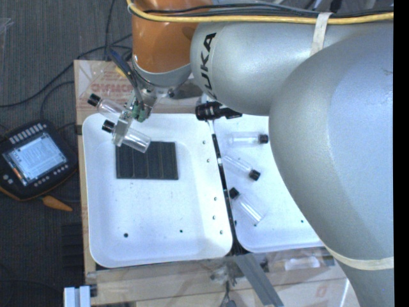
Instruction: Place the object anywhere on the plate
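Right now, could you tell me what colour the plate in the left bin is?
Black, with ribbed lines running along it; the camera view shows the plate lying flat in the left bin.

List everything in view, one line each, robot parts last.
bins: two, white, side by side on the bench
plate: one, dark, ribbed, left bin
vials: three, clear with black caps, right bin
held vial: one, clear, black cap, at the plate's upper left edge, by the gripper
pendant: one, black with a lit screen, far left
gripper: one, above the left bin
arm: one, grey with orange band, from the right
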Controlling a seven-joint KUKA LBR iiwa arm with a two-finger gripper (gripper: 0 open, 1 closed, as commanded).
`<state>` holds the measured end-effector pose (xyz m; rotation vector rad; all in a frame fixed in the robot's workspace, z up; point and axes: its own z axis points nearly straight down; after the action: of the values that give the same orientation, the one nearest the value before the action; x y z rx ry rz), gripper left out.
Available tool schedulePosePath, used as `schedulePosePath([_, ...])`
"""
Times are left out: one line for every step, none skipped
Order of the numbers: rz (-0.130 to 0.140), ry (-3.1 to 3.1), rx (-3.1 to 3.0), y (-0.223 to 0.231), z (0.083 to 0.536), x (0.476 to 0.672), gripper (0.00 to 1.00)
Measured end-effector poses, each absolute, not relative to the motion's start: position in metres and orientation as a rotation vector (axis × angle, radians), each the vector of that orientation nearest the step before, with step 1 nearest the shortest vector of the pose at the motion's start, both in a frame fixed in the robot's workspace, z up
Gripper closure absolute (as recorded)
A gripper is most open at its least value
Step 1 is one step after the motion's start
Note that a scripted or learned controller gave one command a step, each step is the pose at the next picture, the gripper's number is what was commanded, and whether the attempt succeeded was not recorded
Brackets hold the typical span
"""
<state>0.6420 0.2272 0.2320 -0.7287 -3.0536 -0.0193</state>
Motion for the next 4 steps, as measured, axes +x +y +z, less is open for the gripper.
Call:
schedulePosePath([-0.024, -3.053, -0.728, 0.228, 0.241, 0.642, 1.0])
schedulePosePath([-0.001, -3.13, -0.269, 0.231, 0.232, 0.586, 1.0])
schedulePosePath([-0.001, -3.143, -0.074, 0.233, 0.202, 0.633, 1.0])
schedulePosePath([-0.008, -3.144, -0.075, 0.234, 0.212, 0.633, 1.0])
